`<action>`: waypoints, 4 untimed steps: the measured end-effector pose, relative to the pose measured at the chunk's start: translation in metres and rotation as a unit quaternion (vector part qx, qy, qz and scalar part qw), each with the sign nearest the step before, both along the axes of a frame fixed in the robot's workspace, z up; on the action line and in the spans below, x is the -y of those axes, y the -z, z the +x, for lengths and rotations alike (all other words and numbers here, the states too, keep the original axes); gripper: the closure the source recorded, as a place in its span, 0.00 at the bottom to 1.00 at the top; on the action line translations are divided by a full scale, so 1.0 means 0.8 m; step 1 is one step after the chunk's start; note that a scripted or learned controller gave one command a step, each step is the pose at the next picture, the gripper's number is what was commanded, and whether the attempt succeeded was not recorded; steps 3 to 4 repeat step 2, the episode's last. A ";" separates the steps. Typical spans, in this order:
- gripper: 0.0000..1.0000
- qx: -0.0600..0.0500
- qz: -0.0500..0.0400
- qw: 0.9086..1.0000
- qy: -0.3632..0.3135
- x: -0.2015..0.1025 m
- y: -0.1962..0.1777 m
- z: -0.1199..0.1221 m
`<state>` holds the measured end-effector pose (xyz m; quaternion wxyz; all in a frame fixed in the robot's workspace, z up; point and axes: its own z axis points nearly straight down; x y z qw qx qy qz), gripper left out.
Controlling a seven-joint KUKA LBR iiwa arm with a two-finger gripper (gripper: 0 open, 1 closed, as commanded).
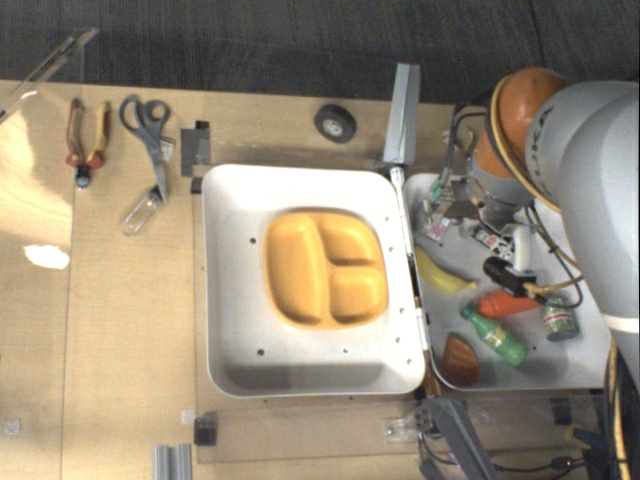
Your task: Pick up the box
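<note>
- Presently, tabletop [120, 348]: light wood, bearing two shallow white bins side by side.
- Left bin [235, 268]: holds one yellow compartment tray [325, 268], lying flat near the bin's middle, with one long section on the left and two smaller ones on the right.
- Right bin [540, 368]: partly covered by the arm, with several small items inside.
- Box [437, 224]: small, pale, with pink and green print. It lies in the far-left corner of the right bin, close to the wall shared with the left bin. Its long axis appears to run from far to near, roughly along that wall and slightly slanted. Which end is the front cannot be told at this size.
- Arm [590, 168]: grey, with an orange band [520, 103], reaching in from the right over the far part of the right bin.
- End effector [472, 204]: low over the bin's far-left area, just beside the box. Cables and fittings crowd it, so whether it is spread or pressed together cannot be told. No item is seen gripped.
- Banana [442, 271]: yellow, just nearer than the box, lying at a slant.
- Carrot-shaped orange item [510, 305]: mid-bin, lying roughly left to right.
- Green bottle [496, 336]: on its side, near the orange item.
- Small can [560, 321]: at the right of the orange item.
- Brown rounded item [460, 358]: at the near-left corner of the bin.
- Red-handled pliers [85, 140], scissors [148, 138] and black tape roll [335, 123]: on the tabletop beyond the left bin, well apart from both bins' contents.
</note>
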<state>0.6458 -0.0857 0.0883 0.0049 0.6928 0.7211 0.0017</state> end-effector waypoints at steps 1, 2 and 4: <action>1.00 0.003 0.000 1.000 -0.003 -0.002 -0.016 0.003; 1.00 -0.001 0.002 0.994 -0.106 -0.068 -0.123 -0.072; 1.00 -0.001 0.002 0.994 -0.106 -0.068 -0.123 -0.072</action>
